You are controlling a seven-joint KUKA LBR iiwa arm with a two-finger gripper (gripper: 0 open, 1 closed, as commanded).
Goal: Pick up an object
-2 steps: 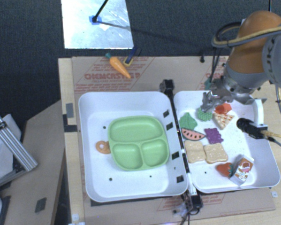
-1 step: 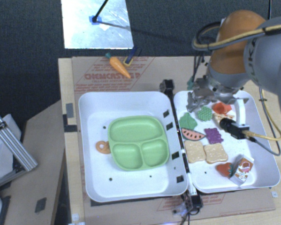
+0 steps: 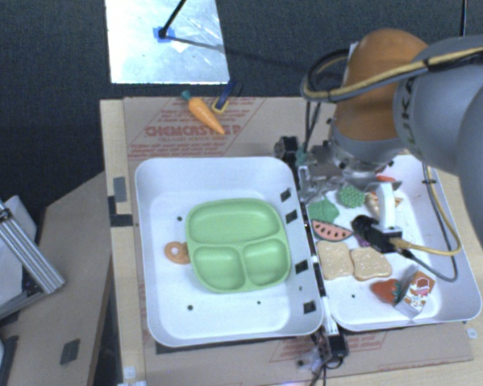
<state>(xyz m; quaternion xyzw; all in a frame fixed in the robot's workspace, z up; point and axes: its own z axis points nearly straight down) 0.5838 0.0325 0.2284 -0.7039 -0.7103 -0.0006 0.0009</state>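
The gripper [image 3: 307, 185] hangs low over the top left corner of the right bin [image 3: 465, 297], close to the wall it shares with the left bin [image 3: 163, 313]. The view does not show whether it is open or closed, and nothing can be seen held in it. The toys lie in the right bin. A green leaf [image 3: 323, 210] is just below the gripper, with a watermelon slice [image 3: 331, 230] just under that. A green disc [image 3: 352, 196] sits to the leaf's right, under the wrist. Two bread slices [image 3: 335, 260] lie side by side nearer the front, touching or nearly so. A red piece [image 3: 384, 290] and a small carton [image 3: 416, 293] are by the front right corner, the carton tilted against the red piece. The left bin holds a green divided plate [image 3: 236, 243] in its middle and an orange ring [image 3: 177, 252] just beside the plate's left edge. A carrot [image 3: 205, 115] lies on the cardboard [image 3: 182, 131] behind the bins.
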